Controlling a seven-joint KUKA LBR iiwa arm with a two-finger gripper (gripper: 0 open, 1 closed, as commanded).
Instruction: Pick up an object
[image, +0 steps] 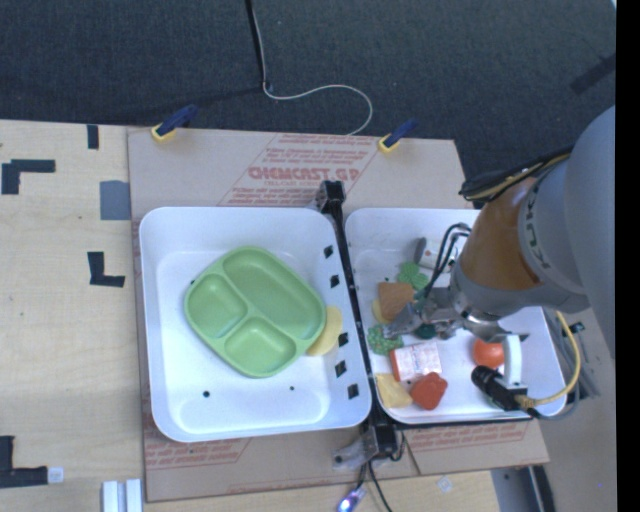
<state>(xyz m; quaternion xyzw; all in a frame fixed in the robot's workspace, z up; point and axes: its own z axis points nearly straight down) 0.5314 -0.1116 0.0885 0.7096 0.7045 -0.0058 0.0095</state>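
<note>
The left bin lies left of the black seam where the two bins meet. In it a green divided plate rests flat, near the seam. A yellow piece lies just left of the seam, touching the plate's right edge.

Just right of the seam begins the right bin, with a cluster of small things, any of which could be picked. A brown piece lies just beside the seam, with a green leafy piece below it, also close to the seam. Toward the lower end of the seam a pale yellow piece sits against the bin's front corner. A little further from the seam come a white and red packet, a red piece just below it, and a second green piece higher up.

The gripper hangs low over this cluster, near the seam, between the brown piece and the packet. Whether it is open or closed cannot be told from this angle, nor whether it touches or holds anything.

Well right of the seam an orange piece lies apart from the cluster, and the grey arm reaches in from the far side
</note>
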